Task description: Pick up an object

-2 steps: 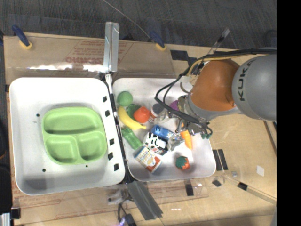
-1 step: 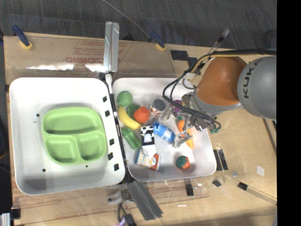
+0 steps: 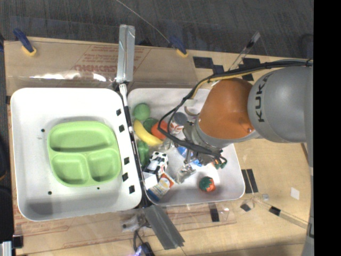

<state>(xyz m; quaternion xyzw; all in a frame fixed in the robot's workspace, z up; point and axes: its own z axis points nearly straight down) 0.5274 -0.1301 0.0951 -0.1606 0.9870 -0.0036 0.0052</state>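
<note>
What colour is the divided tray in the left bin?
Light green tray, seen in the camera view.

Left bin [image 3: 26, 143]: white plastic, smooth, faint sheen.
Green tray [image 3: 82, 153]: moulded plastic, matt to satin.
Banana [image 3: 145, 134]: yellow, smooth, looks plastic.
Arm [image 3: 282, 105]: grey casing, smooth, satin.
Orange band [image 3: 226, 111]: glossy, smooth.
Bench top [image 3: 277, 164]: light wood, matt.
Sheet behind bins [image 3: 96, 63]: brown cardboard, printed, dull.
</note>
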